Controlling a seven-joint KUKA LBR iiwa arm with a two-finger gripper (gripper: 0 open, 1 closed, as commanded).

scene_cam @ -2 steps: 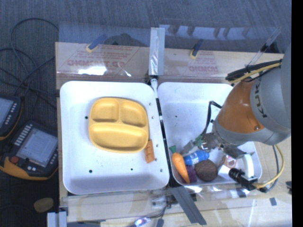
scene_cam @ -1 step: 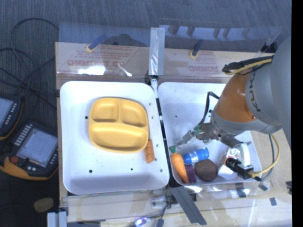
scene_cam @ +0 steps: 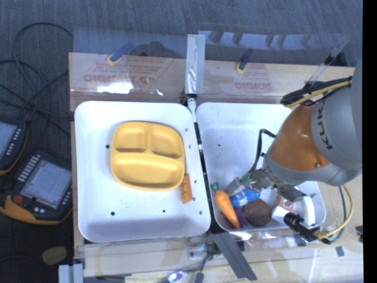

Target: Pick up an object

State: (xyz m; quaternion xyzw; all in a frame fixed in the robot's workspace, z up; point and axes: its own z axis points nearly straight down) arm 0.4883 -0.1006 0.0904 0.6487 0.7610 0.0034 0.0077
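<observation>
White bins sit side by side on the bench, and pretty much all the action is in the right bin (scene_cam: 230, 128). Its loose stuff is bunched in the near corner by the divider: a carrot (scene_cam: 226, 209) lying at a slant with its tip toward the front wall, a blue thing (scene_cam: 243, 199) just beside it, and a brown lump (scene_cam: 257, 213) touching or nearly touching both. A white object (scene_cam: 307, 208) sits a bit further right along the front wall. The arm (scene_cam: 306, 140) reaches in from the right with its orange band over the middle of that bin. The gripper (scene_cam: 247, 184) is down low right above the blue thing, close to the carrot's thick end. Whether it's open or closed can't be told from this angle, since the wrist covers most of it, and nothing is clearly in its grasp. So the pickable things are all lying in the bin. The left bin (scene_cam: 94, 217) holds a yellow divided plate (scene_cam: 147, 155), flat and roughly centred. There's also a small orange piece (scene_cam: 186, 188) just off the plate's near right corner, close to the bin's right wall. Off the bench on the left, a pendant (scene_cam: 35, 187) lies on the grey carpet with black cables looping above it.
</observation>
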